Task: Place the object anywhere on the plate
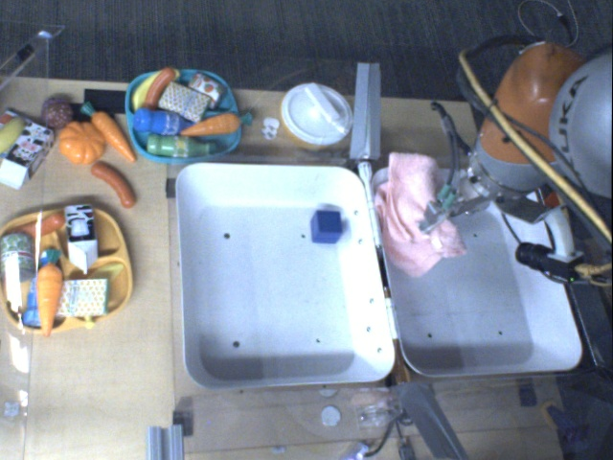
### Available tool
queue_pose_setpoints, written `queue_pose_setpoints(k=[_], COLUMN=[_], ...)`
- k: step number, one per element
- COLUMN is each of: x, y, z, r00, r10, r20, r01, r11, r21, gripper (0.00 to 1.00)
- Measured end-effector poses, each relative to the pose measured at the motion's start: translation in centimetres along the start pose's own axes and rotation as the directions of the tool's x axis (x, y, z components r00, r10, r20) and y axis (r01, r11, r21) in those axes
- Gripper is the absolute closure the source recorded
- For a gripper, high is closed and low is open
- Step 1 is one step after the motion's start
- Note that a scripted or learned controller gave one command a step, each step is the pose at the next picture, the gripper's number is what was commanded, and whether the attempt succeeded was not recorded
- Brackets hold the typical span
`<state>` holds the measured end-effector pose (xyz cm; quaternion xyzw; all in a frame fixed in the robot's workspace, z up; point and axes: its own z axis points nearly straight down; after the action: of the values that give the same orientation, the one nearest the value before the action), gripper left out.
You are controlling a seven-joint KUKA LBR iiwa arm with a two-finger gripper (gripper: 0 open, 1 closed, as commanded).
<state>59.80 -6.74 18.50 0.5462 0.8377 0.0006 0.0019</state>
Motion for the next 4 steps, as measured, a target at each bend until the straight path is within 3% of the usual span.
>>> queue_pose_setpoints(k=[1, 2, 3, 4], x=[0.1, 5.8, 11.2, 16.9], y=[0.2, 0.2, 1.6, 2.5], z=[-4.0, -4.7, -4.1, -4.3], r00=[1.000, 0.917, 0.687, 0.401], r10=[-0.008, -0.399, -0.727, -0.916], r20=[-0.001, -0.002, -0.001, 0.000], r01=[0.008, 0.399, 0.727, 0.916], r11=[1.000, 0.917, 0.687, 0.401], r21=[-0.001, -0.001, -0.002, -0.003], gripper=[1.00, 1.00, 1.00, 1.00])
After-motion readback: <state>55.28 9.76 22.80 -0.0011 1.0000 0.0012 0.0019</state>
